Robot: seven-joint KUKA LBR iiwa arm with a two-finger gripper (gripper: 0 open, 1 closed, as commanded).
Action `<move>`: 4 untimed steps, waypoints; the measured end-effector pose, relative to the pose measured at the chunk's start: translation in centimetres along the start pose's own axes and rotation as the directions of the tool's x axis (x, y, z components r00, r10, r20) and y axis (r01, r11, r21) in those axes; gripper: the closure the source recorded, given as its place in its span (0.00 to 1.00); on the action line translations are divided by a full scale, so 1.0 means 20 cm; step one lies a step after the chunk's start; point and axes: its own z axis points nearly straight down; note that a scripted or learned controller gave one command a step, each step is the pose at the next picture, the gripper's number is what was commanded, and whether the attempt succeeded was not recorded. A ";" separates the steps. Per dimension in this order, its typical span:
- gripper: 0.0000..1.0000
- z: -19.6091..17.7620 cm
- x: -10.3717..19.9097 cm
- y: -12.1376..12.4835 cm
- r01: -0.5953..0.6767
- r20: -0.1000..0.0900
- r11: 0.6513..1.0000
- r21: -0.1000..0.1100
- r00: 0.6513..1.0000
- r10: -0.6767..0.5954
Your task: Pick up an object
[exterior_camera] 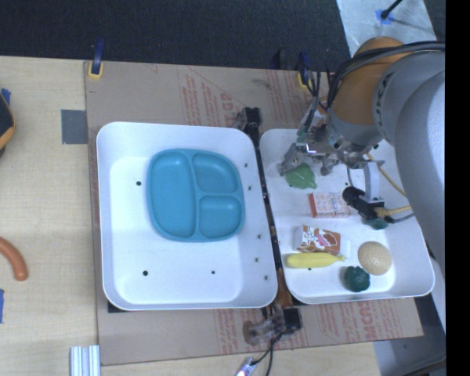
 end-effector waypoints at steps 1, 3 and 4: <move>0.00 0.00 -0.05 0.02 0.000 0.001 1.000 -0.001 1.000 0.000; 0.00 0.00 -0.06 0.02 -0.001 0.001 1.000 0.000 1.000 0.001; 0.00 0.00 0.02 0.01 0.001 0.000 1.000 0.002 1.000 -0.001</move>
